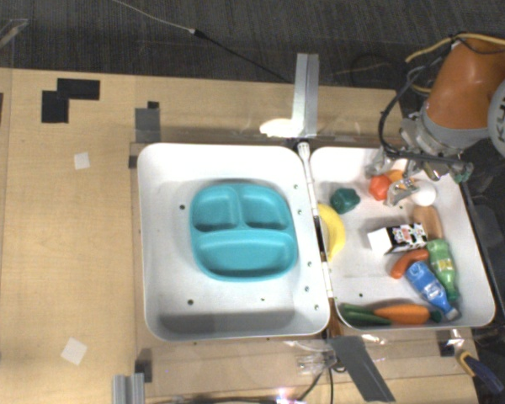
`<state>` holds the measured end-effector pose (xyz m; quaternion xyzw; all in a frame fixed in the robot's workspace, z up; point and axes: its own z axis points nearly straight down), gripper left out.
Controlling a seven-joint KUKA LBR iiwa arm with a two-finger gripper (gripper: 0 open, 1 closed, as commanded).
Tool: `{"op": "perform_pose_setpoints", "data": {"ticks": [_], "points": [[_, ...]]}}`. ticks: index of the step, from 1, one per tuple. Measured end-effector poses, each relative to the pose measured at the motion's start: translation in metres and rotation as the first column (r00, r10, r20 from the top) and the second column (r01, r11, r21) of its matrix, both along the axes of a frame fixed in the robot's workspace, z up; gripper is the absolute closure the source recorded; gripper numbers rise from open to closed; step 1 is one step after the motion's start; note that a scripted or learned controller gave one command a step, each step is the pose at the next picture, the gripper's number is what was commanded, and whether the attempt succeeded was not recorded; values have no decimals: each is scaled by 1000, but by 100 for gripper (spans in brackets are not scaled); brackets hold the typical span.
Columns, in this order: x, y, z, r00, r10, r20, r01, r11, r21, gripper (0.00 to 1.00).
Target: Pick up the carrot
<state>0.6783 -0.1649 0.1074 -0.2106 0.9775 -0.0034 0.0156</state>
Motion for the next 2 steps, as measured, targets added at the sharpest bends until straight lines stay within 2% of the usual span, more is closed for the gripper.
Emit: {"op": "perform_pose_setpoints", "data": {"ticks": [1, 2], "points": [[4, 1, 15, 1000, 3, 13, -3, 1000, -1, 100], [-6, 42, 215, 998, -65, -6, 65, 998, 0, 100]]}}
